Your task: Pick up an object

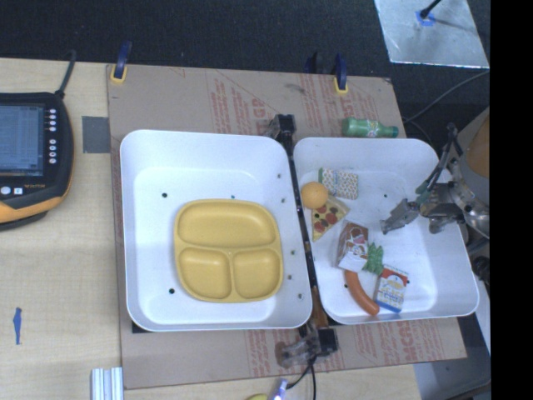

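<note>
- Near the front of the right bin (pixel 450 294) lie a long orange sausage (pixel 361 293) and a small juice box (pixel 391 290), side by side and touching.
- A little green toy (pixel 374 259) sits just behind them, next to a brown and white packet (pixel 353 245).
- Further back there is a pizza slice (pixel 326 217), with a round orange fruit (pixel 313 194) touching its top corner. A small patterned packet (pixel 340 182) lies just behind those.
- All these toys crowd the left half of the right bin.
- The gripper (pixel 398 219) hangs over the bare right half of that bin. Its two fingers are spread apart and hold nothing.
- The fingers point left, toward the toys. The brown and white packet is the closest toy, just to the left and a bit toward the front.
- The sausage's long side runs from back-left to front-right, so I think the fingers would need to close across it.
- The left bin (pixel 141 223) holds a yellow tray (pixel 226 249) with three parts.
- A green bottle (pixel 366 127) lies on the cardboard behind the right bin.
</note>
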Tool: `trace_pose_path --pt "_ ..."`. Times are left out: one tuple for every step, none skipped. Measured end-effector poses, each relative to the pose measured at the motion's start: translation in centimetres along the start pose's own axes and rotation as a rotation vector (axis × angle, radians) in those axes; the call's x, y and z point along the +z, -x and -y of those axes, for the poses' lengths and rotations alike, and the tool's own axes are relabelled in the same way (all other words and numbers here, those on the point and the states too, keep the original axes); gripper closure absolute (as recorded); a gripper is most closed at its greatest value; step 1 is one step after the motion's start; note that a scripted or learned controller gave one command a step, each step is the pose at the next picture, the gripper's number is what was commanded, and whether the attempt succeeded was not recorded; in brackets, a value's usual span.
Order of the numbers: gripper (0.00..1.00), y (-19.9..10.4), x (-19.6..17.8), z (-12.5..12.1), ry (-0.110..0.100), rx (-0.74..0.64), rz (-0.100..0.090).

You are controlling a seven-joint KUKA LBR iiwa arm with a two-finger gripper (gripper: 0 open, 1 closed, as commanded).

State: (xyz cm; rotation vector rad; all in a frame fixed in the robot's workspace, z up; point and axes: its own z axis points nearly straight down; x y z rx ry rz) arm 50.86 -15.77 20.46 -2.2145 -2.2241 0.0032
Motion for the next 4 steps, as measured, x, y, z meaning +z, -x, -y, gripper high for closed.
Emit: trace_pose_path --pt "0.0 -3.7 11.2 -2.5 -0.001 -0.001 0.001" --pt "0.0 -3.9 11.3 0.6 -0.001 -0.001 0.0" --pt "1.0 -3.8 10.3 0.6 -0.002 -0.004 0.001" --pt "1.0 -10.0 1.2 -4.2 0.002 -0.001 0.0"
